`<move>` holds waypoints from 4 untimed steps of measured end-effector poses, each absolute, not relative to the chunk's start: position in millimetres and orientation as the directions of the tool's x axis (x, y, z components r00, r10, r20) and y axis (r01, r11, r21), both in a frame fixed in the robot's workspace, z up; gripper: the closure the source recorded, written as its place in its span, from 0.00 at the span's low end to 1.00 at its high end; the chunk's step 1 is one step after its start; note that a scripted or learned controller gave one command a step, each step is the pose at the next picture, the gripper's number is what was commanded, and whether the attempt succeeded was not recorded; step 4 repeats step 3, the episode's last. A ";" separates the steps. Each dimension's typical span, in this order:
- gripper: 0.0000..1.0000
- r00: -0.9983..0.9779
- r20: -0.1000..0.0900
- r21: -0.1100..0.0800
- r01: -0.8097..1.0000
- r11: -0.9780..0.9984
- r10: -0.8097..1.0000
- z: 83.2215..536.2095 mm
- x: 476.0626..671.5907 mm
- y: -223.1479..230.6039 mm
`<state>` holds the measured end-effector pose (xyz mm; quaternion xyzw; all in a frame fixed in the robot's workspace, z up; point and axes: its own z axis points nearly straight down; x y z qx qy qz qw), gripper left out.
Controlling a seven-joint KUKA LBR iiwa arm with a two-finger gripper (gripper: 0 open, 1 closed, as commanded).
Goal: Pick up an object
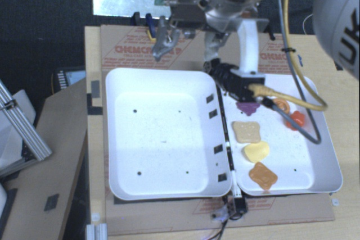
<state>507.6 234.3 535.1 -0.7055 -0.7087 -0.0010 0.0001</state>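
Observation:
My gripper [162, 46] hangs above the back rim of the left bin [115, 121], under the grey and orange arm. Nothing shows in it. The right bin [315, 160] holds the loose objects: a purple piece [247, 108] partly under a black cable connector [233, 82], a beige toast slice [247, 131], a yellow heart-shaped piece [256, 151], a brown-orange piece [262, 176] and a red-orange piece [293, 117] near the right side. All of them lie well to the right of and nearer than the gripper.
A yellow cable [292, 99] and a grey cable [306, 132] trail over the back of the right bin. The divider between the bins carries black clips [218, 149]. A metal frame [22, 126] stands at the far left.

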 end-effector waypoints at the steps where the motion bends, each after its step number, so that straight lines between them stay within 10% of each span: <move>1: 0.00 -0.004 0.001 0.001 1.000 0.004 1.000 535.1 507.6 234.3; 4: 0.00 -0.004 0.001 0.001 1.000 0.004 1.000 535.1 507.6 234.3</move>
